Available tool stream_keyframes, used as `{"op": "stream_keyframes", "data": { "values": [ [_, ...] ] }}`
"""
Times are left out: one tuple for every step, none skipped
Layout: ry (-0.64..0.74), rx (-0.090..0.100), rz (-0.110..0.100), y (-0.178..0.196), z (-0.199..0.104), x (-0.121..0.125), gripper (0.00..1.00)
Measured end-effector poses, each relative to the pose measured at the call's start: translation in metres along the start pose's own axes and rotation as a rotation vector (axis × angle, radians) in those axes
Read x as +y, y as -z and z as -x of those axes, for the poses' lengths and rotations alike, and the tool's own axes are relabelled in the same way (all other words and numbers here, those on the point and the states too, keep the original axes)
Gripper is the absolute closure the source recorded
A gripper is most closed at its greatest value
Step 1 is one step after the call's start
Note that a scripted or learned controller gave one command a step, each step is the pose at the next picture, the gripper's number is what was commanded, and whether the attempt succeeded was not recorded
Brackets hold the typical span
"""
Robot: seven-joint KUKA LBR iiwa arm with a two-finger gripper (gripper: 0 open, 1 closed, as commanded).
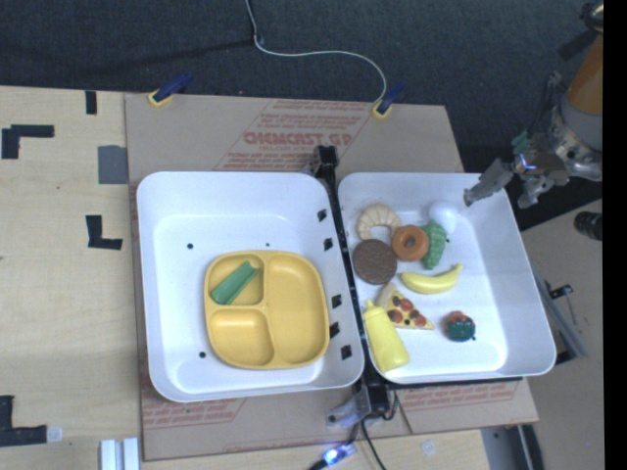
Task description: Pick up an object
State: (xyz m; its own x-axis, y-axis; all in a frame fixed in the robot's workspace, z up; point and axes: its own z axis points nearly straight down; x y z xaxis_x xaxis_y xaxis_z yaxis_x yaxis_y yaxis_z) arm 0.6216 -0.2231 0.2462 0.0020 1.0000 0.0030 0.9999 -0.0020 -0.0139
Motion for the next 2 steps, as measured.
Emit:
{"op": "stream_keyframes", "data": {
  "values": [
    [0.003, -0.003, 0.013, 0.008, 0.0, 0.002, 0.0],
    [0.005, -0.004, 0.009, -0.038, -0.002, 0.009, 0.0]
  ]
}}
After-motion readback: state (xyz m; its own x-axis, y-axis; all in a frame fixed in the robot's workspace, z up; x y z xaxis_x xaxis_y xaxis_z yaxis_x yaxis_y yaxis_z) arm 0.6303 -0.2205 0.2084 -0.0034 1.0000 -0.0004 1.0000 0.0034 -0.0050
